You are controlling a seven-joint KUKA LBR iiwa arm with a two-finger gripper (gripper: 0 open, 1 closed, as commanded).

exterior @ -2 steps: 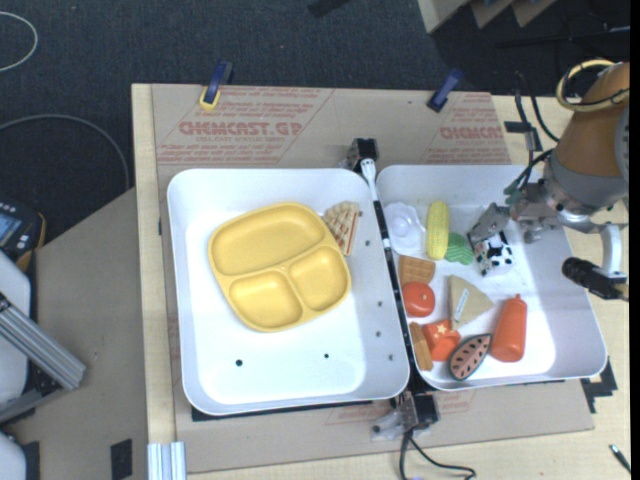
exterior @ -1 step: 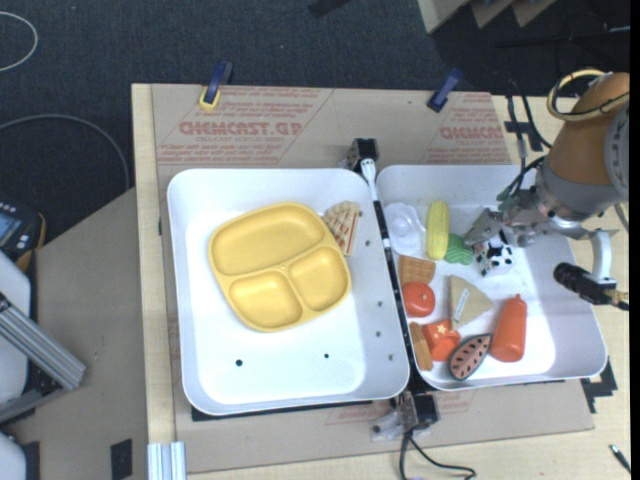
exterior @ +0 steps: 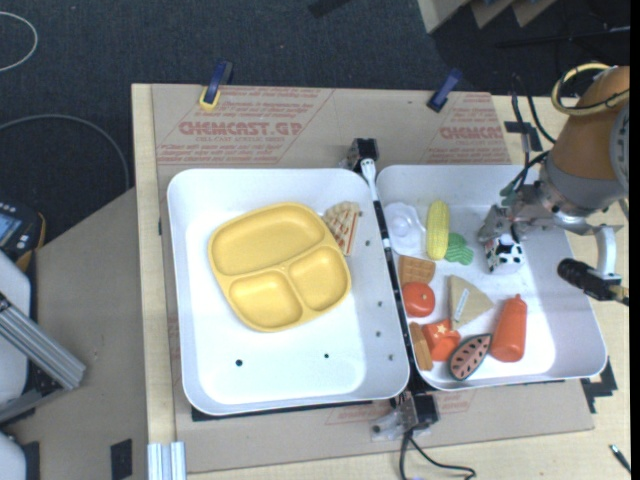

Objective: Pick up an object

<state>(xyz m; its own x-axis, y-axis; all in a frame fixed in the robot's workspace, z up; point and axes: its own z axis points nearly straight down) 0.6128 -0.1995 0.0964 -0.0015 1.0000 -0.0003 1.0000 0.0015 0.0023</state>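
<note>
Nearest the camera, along the right bin's [exterior: 575, 353] near side: a dark speckled oval toy [exterior: 470, 356] with a red rim, an orange-red sausage-shaped piece [exterior: 509, 329] standing next to it, and a small red-orange chunk [exterior: 432, 340] by the divider. Just behind those, a pale cheese-like wedge [exterior: 468, 301] and a red tomato [exterior: 419, 298], with an orange cracker-like square [exterior: 417, 269] touching the tomato's far side.

Mid bin: black-and-white cow toy [exterior: 506, 254], right of a green piece [exterior: 459, 251]. Yellow corn cob [exterior: 438, 229] stands lengthwise, touching the green piece; a white translucent lump [exterior: 405, 227] sits to its left near the divider.

Gripper [exterior: 503, 224] is in the right bin, reaching from the right edge, tip just behind and slightly above the cow toy. The cow is the closest object to it, right at the fingertips or just under them; can't tell if touching. Fingers are dark and blurred against the wrist, so can't tell whether they are apart or together, and nothing is clearly clamped between them. Grey arm with orange band [exterior: 585, 138] rises behind it at the far right.

Left bin [exterior: 195, 298]: yellow three-compartment tray [exterior: 279, 265] lies tilted in the middle, a waffle-patterned wedge [exterior: 343, 226] touching its far-right corner.

Farther back: cardboard bench surface [exterior: 300, 128] with red print, blue-yellow clamp [exterior: 213, 86] at far left, blue clamp [exterior: 443, 90] at far right.
</note>
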